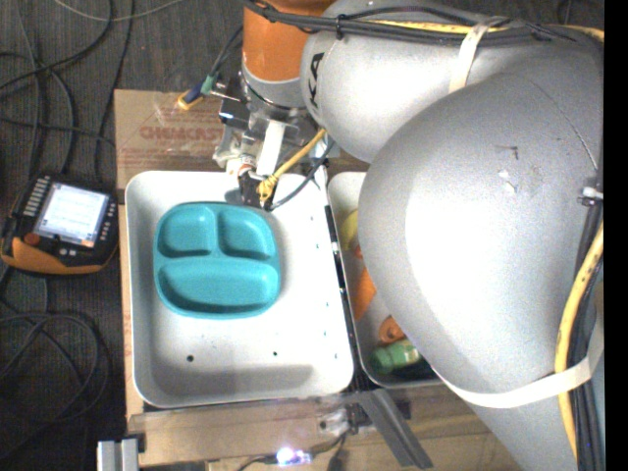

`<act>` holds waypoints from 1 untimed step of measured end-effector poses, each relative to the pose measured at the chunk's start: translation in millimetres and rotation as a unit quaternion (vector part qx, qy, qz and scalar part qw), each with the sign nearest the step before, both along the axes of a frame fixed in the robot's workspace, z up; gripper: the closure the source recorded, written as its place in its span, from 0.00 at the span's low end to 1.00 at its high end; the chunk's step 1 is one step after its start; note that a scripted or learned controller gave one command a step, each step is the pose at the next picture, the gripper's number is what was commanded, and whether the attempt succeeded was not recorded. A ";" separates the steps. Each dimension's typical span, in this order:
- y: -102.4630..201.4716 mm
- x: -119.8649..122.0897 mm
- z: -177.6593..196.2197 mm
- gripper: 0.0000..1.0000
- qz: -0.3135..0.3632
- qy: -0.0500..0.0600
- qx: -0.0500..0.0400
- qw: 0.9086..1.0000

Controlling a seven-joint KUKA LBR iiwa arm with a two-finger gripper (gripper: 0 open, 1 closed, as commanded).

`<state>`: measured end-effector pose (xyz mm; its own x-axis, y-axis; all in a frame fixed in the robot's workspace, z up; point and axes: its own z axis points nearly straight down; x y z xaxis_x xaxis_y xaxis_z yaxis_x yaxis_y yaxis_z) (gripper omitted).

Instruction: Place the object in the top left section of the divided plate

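Observation:
A teal divided plate (218, 261) lies in the left white bin (235, 366), with two small sections at the back and one wide section at the front. The top left section (188, 232) shows bare teal. My gripper (253, 183) hangs at the back edge of the left bin, just beyond the plate's top right section (247, 232). Its tip is dark and tangled with a yellow cable, and I see no object in it. The arm's orange band (280, 27) and grey body cover most of the right bin.
Along the right bin's (345, 263) visible left strip lie a yellow item (349, 226), an orange item (363, 290) and a green item (396, 357). A handheld control pendant (61, 222) sits on the floor at left. Brown cardboard (162, 130) lies behind the left bin.

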<state>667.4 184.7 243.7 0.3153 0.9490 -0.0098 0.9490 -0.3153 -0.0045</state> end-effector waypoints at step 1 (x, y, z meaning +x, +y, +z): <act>35.2 0.3 -10.2 1.00 0.059 0.000 0.000 0.998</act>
